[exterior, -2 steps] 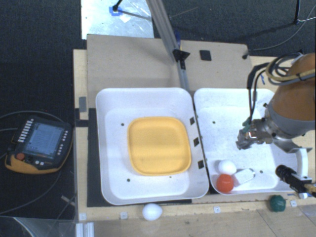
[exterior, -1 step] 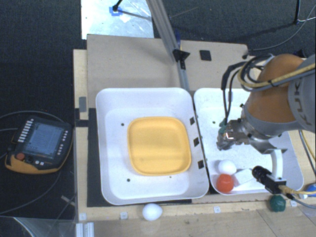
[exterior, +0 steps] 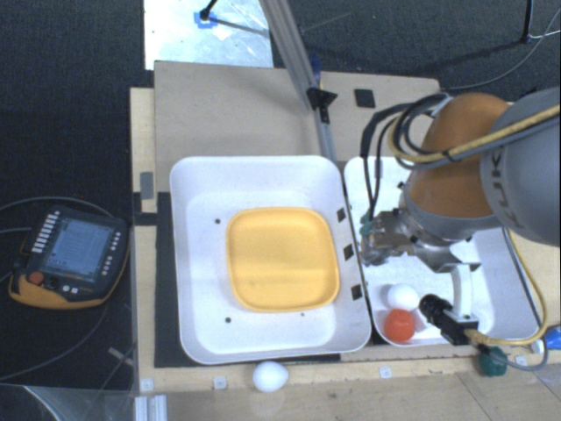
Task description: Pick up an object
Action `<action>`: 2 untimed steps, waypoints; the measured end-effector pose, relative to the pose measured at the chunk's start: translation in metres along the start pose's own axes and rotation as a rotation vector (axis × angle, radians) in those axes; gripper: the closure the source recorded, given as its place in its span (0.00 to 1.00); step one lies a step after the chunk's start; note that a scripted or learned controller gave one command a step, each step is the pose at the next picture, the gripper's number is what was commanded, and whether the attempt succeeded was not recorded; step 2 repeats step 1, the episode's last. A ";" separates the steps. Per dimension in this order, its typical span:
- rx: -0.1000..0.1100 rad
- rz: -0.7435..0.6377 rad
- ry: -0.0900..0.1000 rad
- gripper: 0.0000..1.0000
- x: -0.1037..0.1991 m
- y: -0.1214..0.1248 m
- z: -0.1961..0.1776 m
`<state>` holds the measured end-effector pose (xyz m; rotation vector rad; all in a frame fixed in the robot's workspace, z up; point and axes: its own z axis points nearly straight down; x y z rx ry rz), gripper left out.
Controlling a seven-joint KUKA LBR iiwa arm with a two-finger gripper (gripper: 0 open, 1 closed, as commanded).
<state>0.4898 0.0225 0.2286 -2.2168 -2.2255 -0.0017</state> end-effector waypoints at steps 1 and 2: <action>0.000 0.000 0.000 1.00 0.058 0.013 0.001; 0.000 0.000 0.000 1.00 0.058 0.013 0.001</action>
